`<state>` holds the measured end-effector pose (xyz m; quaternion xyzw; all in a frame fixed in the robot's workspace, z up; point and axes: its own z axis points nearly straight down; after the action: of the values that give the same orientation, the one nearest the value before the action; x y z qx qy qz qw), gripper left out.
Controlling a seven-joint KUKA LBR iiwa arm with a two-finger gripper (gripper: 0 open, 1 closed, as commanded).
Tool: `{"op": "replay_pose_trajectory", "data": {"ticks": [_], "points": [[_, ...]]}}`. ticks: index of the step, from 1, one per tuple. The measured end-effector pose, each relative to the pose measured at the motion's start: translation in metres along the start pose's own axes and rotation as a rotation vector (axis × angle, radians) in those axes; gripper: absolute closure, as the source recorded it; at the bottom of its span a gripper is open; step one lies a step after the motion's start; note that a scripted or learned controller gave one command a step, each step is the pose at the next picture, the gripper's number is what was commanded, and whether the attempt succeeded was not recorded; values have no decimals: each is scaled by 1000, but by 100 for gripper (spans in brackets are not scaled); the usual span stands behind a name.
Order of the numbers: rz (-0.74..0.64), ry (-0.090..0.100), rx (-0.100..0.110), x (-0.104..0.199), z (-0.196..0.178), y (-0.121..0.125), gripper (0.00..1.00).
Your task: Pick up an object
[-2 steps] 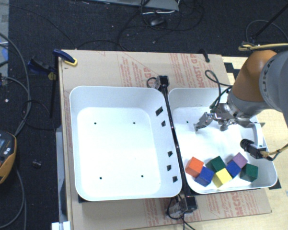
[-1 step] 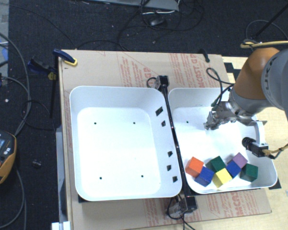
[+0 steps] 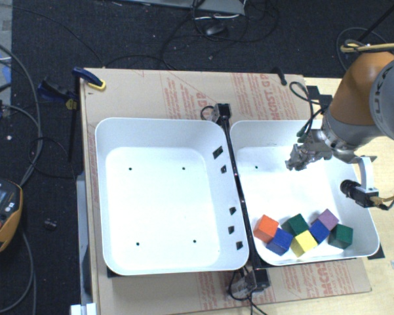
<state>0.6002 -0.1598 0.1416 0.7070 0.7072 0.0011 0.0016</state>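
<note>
Presently, my entry for this moment — pick not yet made, as far as I can judge.

Item 1: gripper (image 3: 297,161), hanging over the upper part of the right bin (image 3: 275,140), well apart from the blocks. I see nothing between its fingers; whether the jaws stand apart or together I cannot tell at this size.

Item 2: cluster of small blocks along the near edge of the right bin — orange block (image 3: 267,227), blue block (image 3: 281,240), dark green block (image 3: 295,224), yellow block (image 3: 305,242), purple block (image 3: 326,218), a second blue block (image 3: 318,232) and a second green block (image 3: 341,235). They sit touching or just beside one another, the orange at the left end, the second green at the right.

Item 3: left bin (image 3: 111,143), white, beside the right one.

Orientation: the blocks look roughly cubic, so I find no long axis on any of them; several sit turned corner-on to the bin walls. The row itself runs left to right.

Remaining, in my judgement: travel to the cluster, descend, close, lift.
</note>
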Motion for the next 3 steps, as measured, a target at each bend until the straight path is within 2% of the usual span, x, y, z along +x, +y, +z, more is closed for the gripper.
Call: {"op": "replay_pose_trajectory", "data": {"ticks": [2, 3], "points": [[0, 0, 0, -9, -97, 16, 100], [-4, 2, 3, 40, -97, 33, 100]]}}
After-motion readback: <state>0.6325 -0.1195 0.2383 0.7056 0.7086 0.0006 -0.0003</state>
